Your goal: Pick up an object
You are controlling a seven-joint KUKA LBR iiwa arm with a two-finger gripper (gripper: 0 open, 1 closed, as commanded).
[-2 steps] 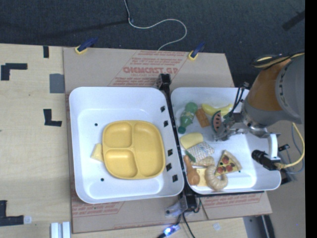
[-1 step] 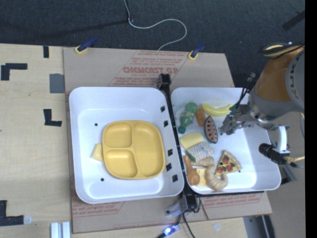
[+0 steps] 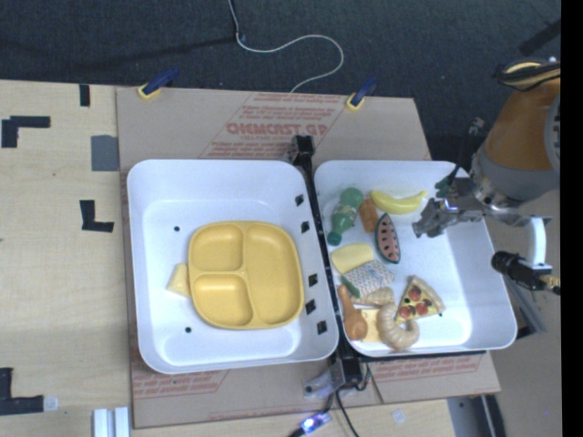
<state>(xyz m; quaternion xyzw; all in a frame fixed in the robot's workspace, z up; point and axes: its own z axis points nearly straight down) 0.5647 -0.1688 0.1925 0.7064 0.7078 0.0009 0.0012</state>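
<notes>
**Toy food heaped in the right bin, gripper above its right side**

I see the objects to pick all in the right bin (image 3: 474,330), pressed toward its left wall. A yellow banana (image 3: 398,200) lies at the top, curved and smooth, beside a green bottle (image 3: 343,213) and an orange carrot (image 3: 367,215). Below them stands a watermelon slice (image 3: 388,238), red with dark seeds, then a pale yellow cheese wedge (image 3: 352,259). A pizza slice (image 3: 419,299) and a tan, curled pastry (image 3: 397,327) lie near the front edge.

The right half of this bin is bare white floor, so I have open room there. The left bin (image 3: 150,244) holds a yellow divided plate (image 3: 246,274), with rounded corners and three compartments.

The gripper (image 3: 435,217) hangs over the right bin, just right of the banana, and it points to the left. I see nothing between its fingers; I cannot tell if they are open or closed. The grey arm (image 3: 519,148) enters from the right.
</notes>
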